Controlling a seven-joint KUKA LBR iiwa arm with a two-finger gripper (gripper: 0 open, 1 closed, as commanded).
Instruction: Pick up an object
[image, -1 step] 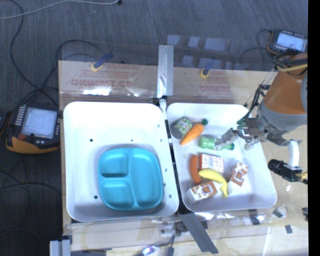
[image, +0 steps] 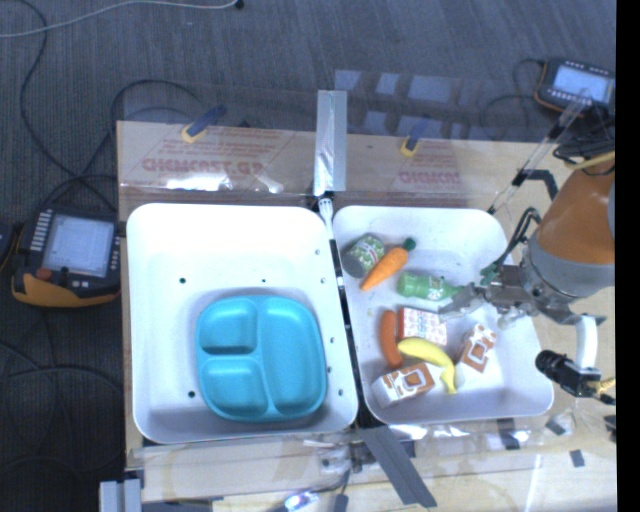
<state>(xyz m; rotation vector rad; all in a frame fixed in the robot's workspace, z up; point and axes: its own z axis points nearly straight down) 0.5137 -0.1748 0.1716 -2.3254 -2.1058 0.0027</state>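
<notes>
Left shallow white plastic bin: a blue three-compartment plastic tray. Right shallow white plastic bin: orange toy carrot, yellow toy banana, green toy bottle, small cartons. At 3 o'clock, the two-finger gripper touches the bottle; finger spacing cannot be told.

Red print runs in two patches along the cardboard at twelve o'clock behind the bins, seen upside down and too blurred to read. The small cartons at five o'clock carry labels, also illegible. Nothing else is readable.
</notes>
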